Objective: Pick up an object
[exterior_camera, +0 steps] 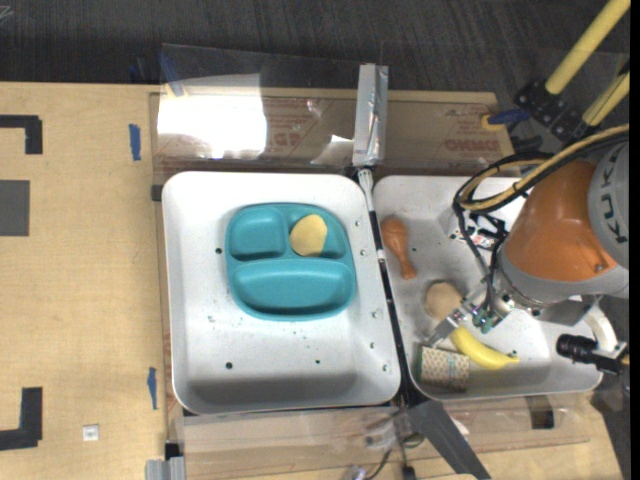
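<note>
My gripper [468, 320] is low in the right bin [440, 203], reaching in under the grey and orange arm [560, 233]. It is just above the left end of a yellow banana [482, 350] and right beside a tan rounded object [440, 299]. Both look to be resting on the bin floor. An orange carrot-shaped piece [399, 245] lies along the bin's left wall. A small patterned cup [444, 365] lies on its side at the front, touching the banana. The arm hides the right part of this bin.
The left bin [200, 308] holds a teal divided plate [290, 286] with a yellow round item [308, 235] in its top right compartment. A metal divider [385, 278] separates the bins. Cables [490, 183] loop above the wrist.
</note>
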You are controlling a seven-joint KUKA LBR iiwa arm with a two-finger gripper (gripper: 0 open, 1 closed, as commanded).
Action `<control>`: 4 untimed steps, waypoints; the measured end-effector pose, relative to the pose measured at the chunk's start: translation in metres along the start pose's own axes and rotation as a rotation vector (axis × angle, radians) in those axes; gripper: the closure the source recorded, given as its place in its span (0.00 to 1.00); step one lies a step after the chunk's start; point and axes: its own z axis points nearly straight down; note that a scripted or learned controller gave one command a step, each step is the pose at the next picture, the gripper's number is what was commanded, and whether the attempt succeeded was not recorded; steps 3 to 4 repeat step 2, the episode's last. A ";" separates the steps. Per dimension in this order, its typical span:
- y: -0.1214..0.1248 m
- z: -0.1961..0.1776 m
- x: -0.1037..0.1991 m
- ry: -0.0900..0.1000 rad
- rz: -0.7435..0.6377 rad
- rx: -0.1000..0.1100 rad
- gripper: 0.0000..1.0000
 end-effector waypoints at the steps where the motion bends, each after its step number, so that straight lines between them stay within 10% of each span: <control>1: 0.002 -0.012 -0.002 -0.008 0.001 -0.007 1.00; 2: 0.088 -0.100 0.012 0.000 0.148 -0.003 1.00; 4: 0.088 -0.100 0.012 0.000 0.148 -0.003 1.00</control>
